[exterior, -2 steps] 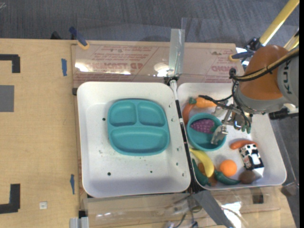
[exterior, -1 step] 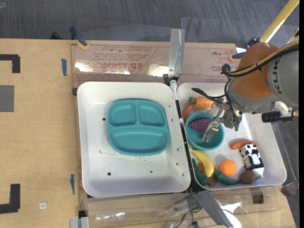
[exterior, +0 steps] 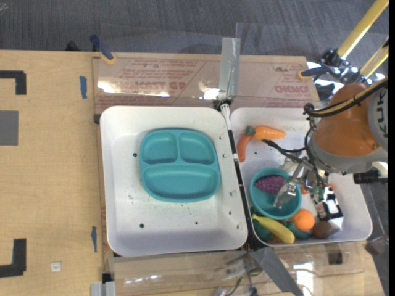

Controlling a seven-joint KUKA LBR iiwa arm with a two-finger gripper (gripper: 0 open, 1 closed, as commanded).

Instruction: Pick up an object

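My gripper (exterior: 286,195) hangs low over the right bin (exterior: 355,193), at the right side of a teal bowl (exterior: 266,203). A purple bunch of grapes (exterior: 269,184) lies in that bowl, just left of the gripper. An orange carrot (exterior: 268,132) and a red-orange pepper (exterior: 243,145) lie at the bin's far left corner. A yellow banana (exterior: 275,229), an orange (exterior: 302,219) and a brown lump (exterior: 323,229) sit along the near edge. I see nothing held.
The left bin (exterior: 117,184) holds a teal divided plate (exterior: 180,164). The arm's orange band (exterior: 342,125) and cables overhang the right bin's far right part. A black ridge (exterior: 233,165) separates the bins.
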